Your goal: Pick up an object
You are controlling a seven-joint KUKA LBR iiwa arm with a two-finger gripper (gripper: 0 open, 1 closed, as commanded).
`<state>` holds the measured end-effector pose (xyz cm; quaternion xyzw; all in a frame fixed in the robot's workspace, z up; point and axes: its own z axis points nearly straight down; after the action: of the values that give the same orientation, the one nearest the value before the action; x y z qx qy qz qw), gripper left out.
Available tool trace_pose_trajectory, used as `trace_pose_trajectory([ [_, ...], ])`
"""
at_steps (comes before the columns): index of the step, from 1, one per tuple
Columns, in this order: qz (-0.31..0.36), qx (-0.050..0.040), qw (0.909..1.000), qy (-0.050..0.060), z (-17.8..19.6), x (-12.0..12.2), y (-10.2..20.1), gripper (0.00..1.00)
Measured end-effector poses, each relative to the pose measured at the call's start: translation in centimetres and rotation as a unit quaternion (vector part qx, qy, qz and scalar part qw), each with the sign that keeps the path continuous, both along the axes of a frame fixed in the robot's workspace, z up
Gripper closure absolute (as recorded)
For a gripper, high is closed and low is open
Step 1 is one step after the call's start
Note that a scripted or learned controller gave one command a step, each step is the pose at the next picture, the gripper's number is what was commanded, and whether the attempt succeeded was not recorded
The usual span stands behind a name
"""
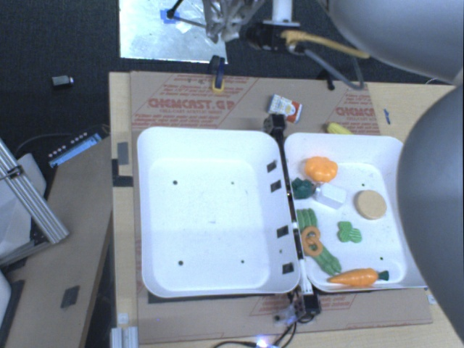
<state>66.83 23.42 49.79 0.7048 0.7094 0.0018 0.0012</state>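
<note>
In the camera view, two shallow white bins sit side by side on a brown cardboard sheet that covers the worktop. The left bin takes up the middle of the picture, and the right bin lies at about three o'clock from it, the two touching along a row of black clips. The right bin carries the objects: an orange round piece toward twelve o'clock, a dark green piece just beside it, a small white block, a tan disc, a green leafy piece, a long green pod with an orange ring lying on it, and a carrot at six o'clock by the near wall. A yellow item rests outside the bin at its twelve o'clock rim, and a small red and white packet lies on the cardboard near the clip row's far end. The grey arm looms across the right side, hiding part of the right bin. The hand hangs at twelve o'clock, well apart from the bins, and whether it is open or closed I cannot tell. Red print on the cardboard reads "CHEMCAST GP".
</note>
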Motion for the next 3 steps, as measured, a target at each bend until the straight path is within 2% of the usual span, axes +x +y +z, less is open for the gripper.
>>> trace_pose_trajectory([
  [2,-0.001,0.0,1.0,0.0,3.5,-1.1,-0.1,1.0],
  [3,0.0,-0.0001,1.0,0.001,3.8,-3.3,-0.1,1.0],
])
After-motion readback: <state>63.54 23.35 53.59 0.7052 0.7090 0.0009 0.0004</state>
